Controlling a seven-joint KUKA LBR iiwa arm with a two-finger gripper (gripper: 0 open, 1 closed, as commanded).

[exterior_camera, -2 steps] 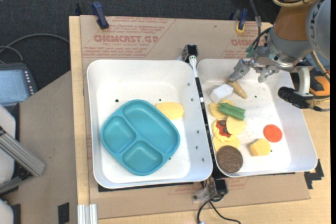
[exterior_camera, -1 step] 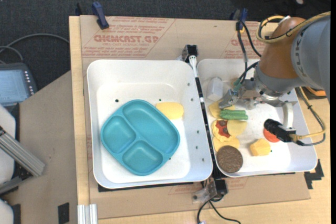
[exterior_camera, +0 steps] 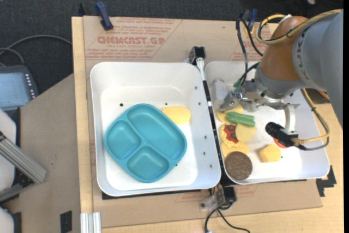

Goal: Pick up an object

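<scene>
Camera view showed my gripper [exterior_camera: 235, 96], its opening impossible to tell, at the green piece's [exterior_camera: 240, 118] twelve o'clock; I judged a centred, straight descent best.

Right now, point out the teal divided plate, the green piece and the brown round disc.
teal divided plate [exterior_camera: 145, 142]: camera view, central ridge where its compartments meet.
green piece [exterior_camera: 240, 118]: camera view, middle of its length.
brown round disc [exterior_camera: 238, 165]: camera view, centre of its top face.
</scene>
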